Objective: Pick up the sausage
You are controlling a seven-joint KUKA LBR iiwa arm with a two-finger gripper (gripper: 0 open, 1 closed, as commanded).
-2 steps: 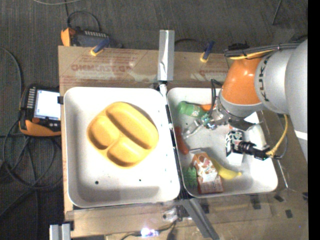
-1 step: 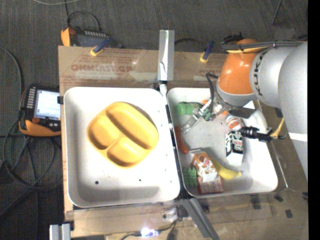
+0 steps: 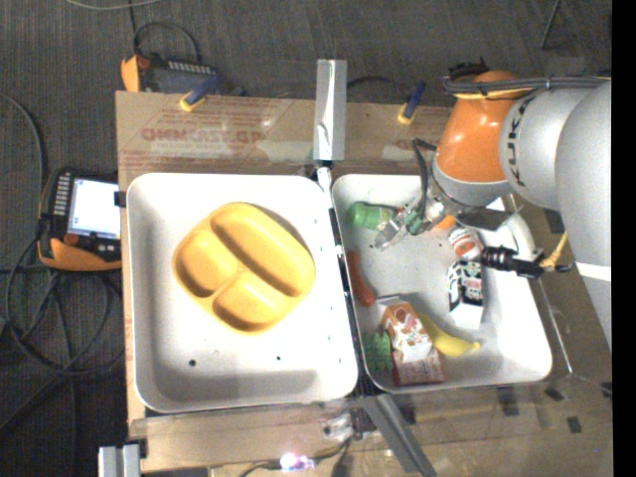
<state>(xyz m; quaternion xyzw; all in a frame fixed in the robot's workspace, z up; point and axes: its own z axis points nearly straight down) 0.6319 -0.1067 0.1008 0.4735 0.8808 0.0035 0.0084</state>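
The sausage (image 3: 360,278), a thin reddish piece, lies along the left wall of the right bin (image 3: 517,371), its long axis roughly up-down in the frame, while the gripper (image 3: 409,223) sits up-right of it, fingers seemingly narrow and holding nothing.

We see our grey arm (image 3: 571,167) reaching in from the right, its orange band (image 3: 475,137) bulging above the wrist. The wrist bends down and leftward, carrying the tool (image 3: 409,221) low at the arm's end, its tip pointed toward the left.
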